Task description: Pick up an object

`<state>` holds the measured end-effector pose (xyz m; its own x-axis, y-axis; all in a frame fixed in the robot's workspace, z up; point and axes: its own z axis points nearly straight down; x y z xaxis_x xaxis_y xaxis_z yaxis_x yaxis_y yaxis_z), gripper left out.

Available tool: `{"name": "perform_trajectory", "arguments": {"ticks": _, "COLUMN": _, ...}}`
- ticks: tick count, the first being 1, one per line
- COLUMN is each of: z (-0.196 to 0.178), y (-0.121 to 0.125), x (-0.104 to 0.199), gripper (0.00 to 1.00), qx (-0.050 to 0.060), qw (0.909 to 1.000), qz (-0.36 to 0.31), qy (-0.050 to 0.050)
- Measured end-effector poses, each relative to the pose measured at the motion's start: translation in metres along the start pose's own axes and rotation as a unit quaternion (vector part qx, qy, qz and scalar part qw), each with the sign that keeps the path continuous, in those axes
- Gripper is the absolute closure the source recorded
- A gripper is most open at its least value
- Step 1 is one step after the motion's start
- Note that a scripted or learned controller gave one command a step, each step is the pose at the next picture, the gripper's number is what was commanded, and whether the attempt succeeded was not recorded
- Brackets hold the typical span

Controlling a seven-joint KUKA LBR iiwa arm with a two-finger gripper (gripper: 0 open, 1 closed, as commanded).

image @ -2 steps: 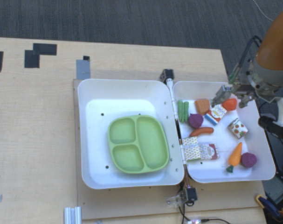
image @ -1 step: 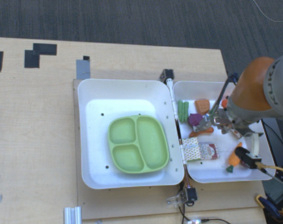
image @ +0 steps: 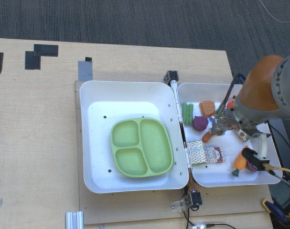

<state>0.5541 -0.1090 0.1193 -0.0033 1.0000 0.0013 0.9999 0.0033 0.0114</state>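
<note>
From my seat, nearest the camera in the right bin I see a carrot-like orange piece beside a dark purple item toward the front right, and a small printed packet lying by the divider. Further back, the gripper is low among the clutter, just above a small red-orange piece; I cannot tell how it stands or whether it has hold of anything. Beside it sits a purple object, then an orange block and green sticks. The left bin carries a green divided plate.
</note>
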Motion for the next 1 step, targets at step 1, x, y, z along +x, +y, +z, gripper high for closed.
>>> {"name": "perform_trajectory", "arguments": {"ticks": 1, "z": 0.0001, "y": -0.0001, "x": 0.0000, "gripper": 0.00, "qx": 0.000, "qw": 1.0000, "qz": 0.000, "qy": 0.000}}
